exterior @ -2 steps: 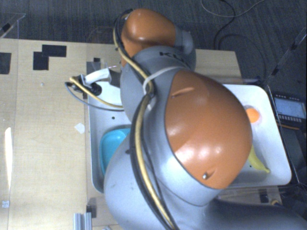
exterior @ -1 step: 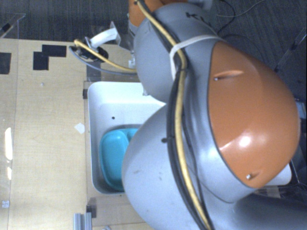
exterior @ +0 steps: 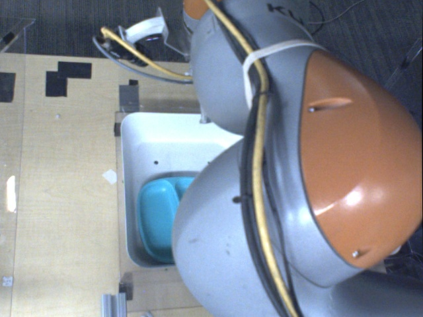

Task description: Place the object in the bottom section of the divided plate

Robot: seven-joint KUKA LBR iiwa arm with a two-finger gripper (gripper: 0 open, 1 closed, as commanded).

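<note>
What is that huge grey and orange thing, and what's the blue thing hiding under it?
The huge grey and orange thing is a robot arm. It looks so big because the camera sits up above the bench looking down, and the arm is reaching in right under it, very close to the lens. The yellow line running along it is a cable that goes with the arm.

Under the arm is a shallow white bin, like a tray with low walls. The blue thing in it is a plate, partly covered by the arm. The bin rests on a light wooden bench.

The arm's body blocks the camera's line to its gripper, so I can't tell whether it holds anything.
</note>
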